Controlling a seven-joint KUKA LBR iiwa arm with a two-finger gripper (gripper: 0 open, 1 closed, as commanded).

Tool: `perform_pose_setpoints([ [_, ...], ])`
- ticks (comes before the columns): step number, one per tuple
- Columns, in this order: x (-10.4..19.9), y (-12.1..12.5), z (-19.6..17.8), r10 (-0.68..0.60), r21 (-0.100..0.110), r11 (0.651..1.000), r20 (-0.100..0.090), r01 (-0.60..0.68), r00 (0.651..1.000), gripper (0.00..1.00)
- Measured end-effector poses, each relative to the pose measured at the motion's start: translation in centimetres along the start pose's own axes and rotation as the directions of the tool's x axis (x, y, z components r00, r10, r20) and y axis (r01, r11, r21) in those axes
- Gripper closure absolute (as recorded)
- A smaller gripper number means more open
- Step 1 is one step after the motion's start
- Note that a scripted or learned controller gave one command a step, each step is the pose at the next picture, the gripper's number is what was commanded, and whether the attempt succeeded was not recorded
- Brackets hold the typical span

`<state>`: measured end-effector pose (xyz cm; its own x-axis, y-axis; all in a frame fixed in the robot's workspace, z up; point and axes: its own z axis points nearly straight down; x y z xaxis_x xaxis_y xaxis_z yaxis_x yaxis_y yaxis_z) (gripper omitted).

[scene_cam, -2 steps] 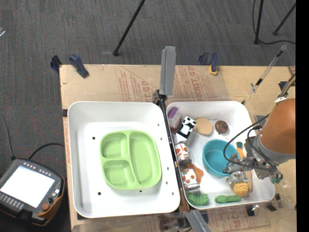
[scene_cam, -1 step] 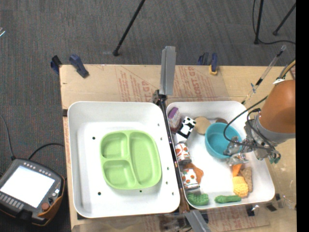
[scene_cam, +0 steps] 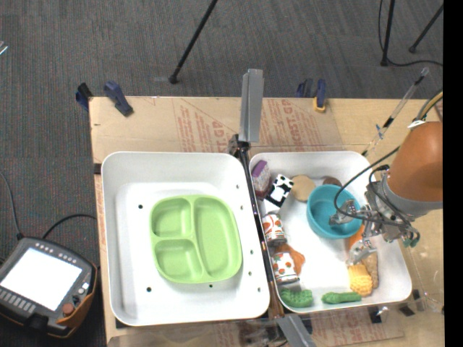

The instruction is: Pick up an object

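Leftward, green divided plate (scene_cam: 195, 238) sitting in left bin (scene_cam: 116, 194); right bin (scene_cam: 325, 157) holding clutter. Gripper (scene_cam: 364, 248) hovering between blue bowl (scene_cam: 329, 212) and corn cob (scene_cam: 359, 278); claw state impossible to tell. Judging: centring over corn before descending.

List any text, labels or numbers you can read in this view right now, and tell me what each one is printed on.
No text here reads with certainty.
Red lettering on the cardboard sheet under the bins: printed in repeating bands, upside down and too blurred to quote.
Red-and-white cans in the right bin: label print too small to read.
Handheld pendant on the floor: screen glares white, nothing legible.
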<state>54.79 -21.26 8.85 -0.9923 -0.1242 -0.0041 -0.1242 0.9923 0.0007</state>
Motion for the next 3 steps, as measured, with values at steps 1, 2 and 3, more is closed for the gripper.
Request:
perform_pose_setpoints([
  [1,-9.8,-1.1,-0.1,-0.184,0.001,0.983,0.003,0.184,0.983,0.0],
  [2,-3.8,-0.2,0.0,-0.266,-0.003,0.964,-0.001,0.266,0.964,0.0],
  [3,4.1,1.3,-0.4,-0.262,0.002,0.965,0.014,0.262,0.965,0.0],
])
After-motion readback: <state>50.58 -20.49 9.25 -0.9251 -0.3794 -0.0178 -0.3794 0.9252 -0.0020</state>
